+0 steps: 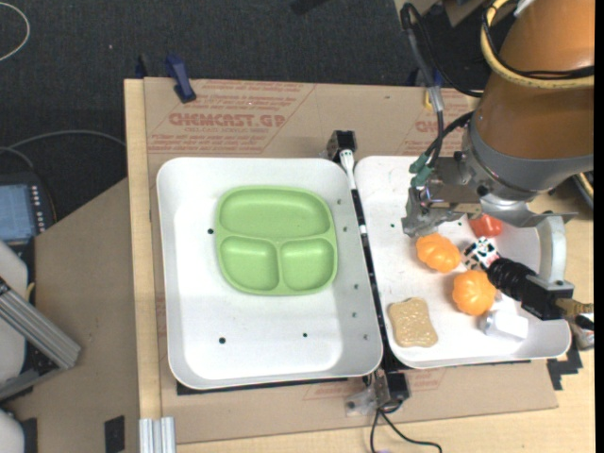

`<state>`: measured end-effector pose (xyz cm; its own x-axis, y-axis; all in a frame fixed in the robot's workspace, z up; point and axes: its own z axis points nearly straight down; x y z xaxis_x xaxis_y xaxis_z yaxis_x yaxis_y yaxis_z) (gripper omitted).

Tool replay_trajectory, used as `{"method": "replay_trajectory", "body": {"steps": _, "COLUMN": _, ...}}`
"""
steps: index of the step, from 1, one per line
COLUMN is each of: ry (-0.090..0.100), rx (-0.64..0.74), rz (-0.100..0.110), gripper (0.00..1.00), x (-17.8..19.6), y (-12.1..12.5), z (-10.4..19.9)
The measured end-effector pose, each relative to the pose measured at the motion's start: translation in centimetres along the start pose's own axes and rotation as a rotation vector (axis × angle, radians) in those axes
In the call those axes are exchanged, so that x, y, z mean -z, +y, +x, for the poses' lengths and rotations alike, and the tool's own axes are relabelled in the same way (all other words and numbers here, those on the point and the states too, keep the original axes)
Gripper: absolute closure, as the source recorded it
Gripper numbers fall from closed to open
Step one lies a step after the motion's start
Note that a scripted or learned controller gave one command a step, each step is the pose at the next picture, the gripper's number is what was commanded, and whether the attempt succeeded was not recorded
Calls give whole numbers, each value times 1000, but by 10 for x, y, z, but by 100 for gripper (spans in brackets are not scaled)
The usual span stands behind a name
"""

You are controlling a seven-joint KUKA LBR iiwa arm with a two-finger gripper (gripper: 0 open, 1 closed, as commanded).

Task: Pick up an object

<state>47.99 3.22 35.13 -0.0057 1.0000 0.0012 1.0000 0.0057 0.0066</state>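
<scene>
We cannot make out the gripper's (427, 217) fingertips under the grey wrist. The arm (538, 83) runs off the top and right edges and covers much of the right bin (382, 253). A red object (486, 225) peeks out, half hidden, unidentifiable.

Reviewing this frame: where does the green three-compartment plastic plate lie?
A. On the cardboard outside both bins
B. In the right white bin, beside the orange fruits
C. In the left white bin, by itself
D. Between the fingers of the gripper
C: the green three-compartment plastic plate lies flat in the left white bin, while the two orange fruits and the tan cracker-like piece are in the right white bin.
</scene>
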Motion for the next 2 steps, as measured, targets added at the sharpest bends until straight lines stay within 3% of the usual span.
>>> {"method": "replay_trajectory", "body": {"steps": 1, "ry": 1, "rx": 4, "rz": 3, "gripper": 100, "x": 11, "y": 0, "z": 85}}
{"method": "replay_trajectory", "body": {"steps": 2, "ry": 0, "rx": -10, "rz": -6, "gripper": 100, "x": 108, "y": 1, "z": 32}}
